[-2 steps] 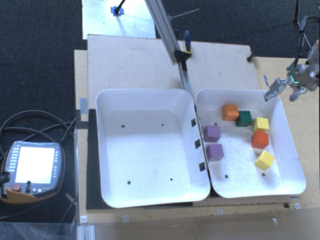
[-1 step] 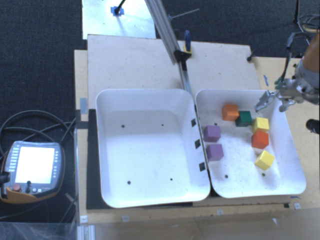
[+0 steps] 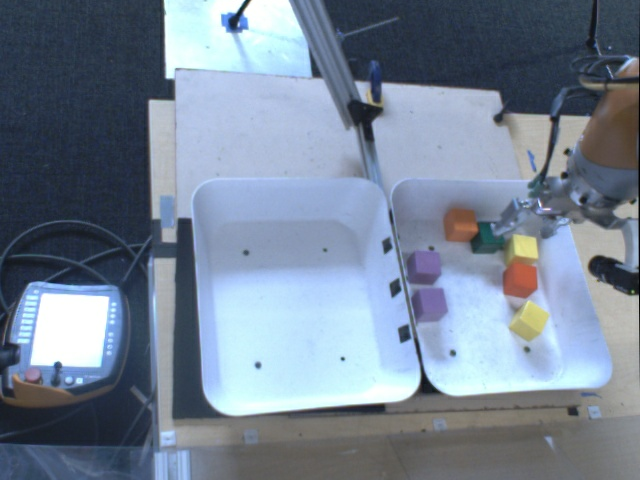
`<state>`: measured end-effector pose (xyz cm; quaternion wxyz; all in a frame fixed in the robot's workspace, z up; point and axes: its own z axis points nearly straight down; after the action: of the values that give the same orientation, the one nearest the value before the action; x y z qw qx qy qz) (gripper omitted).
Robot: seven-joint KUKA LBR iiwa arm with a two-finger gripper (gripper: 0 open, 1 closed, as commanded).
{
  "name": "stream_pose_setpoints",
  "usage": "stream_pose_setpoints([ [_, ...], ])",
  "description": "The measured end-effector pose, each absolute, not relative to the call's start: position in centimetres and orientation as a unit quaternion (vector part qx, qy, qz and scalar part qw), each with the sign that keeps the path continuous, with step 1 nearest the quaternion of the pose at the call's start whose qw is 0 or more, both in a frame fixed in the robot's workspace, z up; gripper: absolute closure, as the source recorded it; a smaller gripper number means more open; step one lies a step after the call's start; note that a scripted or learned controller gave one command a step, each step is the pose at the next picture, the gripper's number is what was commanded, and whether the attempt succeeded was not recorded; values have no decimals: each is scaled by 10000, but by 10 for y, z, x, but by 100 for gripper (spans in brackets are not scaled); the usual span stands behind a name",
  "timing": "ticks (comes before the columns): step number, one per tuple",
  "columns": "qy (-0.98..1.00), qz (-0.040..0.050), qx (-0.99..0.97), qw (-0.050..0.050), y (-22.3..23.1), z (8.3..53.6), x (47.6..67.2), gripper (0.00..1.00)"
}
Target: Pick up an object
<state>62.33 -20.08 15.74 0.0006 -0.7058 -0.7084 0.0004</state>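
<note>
A: Gripper (image 3: 522,218) position?
B: Over the right bin (image 3: 575,268), just beside green block (image 3: 487,238) and yellow block (image 3: 521,248).
A: Holding anything?
B: Can't tell. Nothing visibly held; blocks all lie in the bin.

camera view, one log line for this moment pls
gripper: over right bin, at green block | grasp: unconfirmed | left bin: untouched

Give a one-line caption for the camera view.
Gripper hovers over the green block among coloured blocks in the right bin.
</note>
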Motion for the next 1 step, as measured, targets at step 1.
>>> stream_pose_setpoints([
  [1,-7082,-16,-7060,-32,-206,122,630,0],
])
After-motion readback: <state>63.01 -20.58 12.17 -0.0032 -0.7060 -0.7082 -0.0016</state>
